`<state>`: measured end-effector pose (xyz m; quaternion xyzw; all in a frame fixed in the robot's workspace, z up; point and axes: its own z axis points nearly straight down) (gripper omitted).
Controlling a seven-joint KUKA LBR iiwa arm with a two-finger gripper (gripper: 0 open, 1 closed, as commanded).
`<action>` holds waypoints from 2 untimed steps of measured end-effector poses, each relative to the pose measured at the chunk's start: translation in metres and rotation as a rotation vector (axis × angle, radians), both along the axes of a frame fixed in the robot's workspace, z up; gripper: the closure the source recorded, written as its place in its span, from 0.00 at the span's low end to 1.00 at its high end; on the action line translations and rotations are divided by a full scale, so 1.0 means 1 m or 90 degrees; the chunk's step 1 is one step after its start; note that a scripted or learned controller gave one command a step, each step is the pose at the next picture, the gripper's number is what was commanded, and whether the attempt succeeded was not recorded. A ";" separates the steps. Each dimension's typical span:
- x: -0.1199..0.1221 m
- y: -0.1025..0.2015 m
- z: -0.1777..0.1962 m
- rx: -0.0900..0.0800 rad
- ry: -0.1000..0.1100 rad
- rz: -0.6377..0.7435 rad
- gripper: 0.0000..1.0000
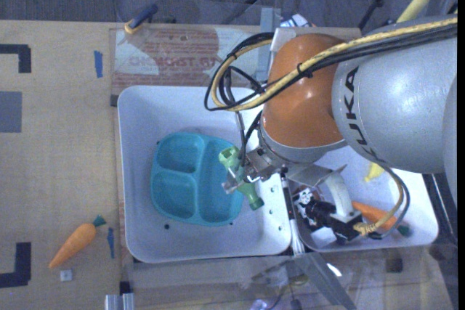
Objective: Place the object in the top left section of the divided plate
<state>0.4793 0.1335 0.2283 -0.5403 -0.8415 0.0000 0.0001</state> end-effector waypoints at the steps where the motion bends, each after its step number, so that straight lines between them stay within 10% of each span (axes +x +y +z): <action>1: 0.000 0.056 0.006 0.000 -0.001 0.045 1.00; 2: 0.001 -0.045 0.061 0.000 -0.001 -0.052 1.00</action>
